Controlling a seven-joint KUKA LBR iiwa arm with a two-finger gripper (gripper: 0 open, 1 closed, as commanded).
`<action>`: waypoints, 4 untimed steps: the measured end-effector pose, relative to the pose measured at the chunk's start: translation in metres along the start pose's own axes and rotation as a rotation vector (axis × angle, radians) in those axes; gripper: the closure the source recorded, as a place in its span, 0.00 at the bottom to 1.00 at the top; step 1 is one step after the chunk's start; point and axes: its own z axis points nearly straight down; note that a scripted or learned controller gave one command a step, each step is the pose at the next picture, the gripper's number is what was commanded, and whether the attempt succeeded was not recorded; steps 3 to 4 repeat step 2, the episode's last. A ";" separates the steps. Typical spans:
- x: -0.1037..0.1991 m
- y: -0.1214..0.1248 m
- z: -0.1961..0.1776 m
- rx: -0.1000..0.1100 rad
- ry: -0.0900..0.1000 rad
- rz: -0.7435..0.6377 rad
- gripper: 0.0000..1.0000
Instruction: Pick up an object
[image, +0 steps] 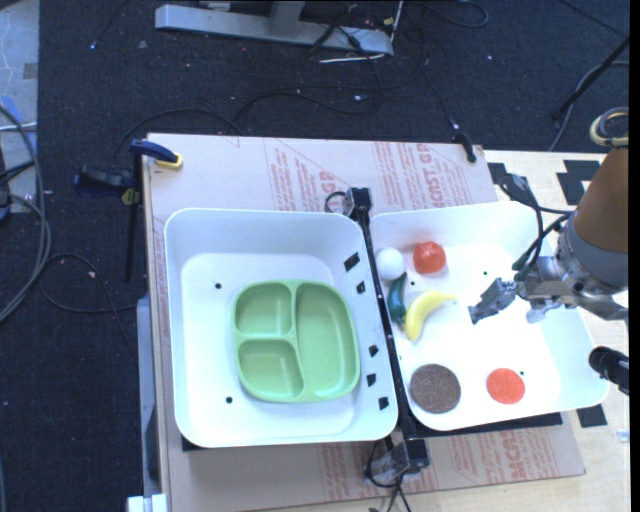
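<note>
two white bins (190, 300) sit on a bench. the gripper (492, 300) hangs open and empty near the banana (422, 311). it looks light and bendy, so grab its middle.

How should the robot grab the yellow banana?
Probably from straight above, pinching the banana across its thin middle. It lies flat and curved in the right bin, with a teal thing close on its left, so fingers fit best on its two long sides.
</note>
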 end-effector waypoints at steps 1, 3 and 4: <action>0.000 0.000 -0.010 0.000 0.000 0.000 1.00; 0.000 0.000 -0.010 0.000 0.000 0.000 0.00; 0.000 0.000 -0.010 0.000 0.000 0.000 0.00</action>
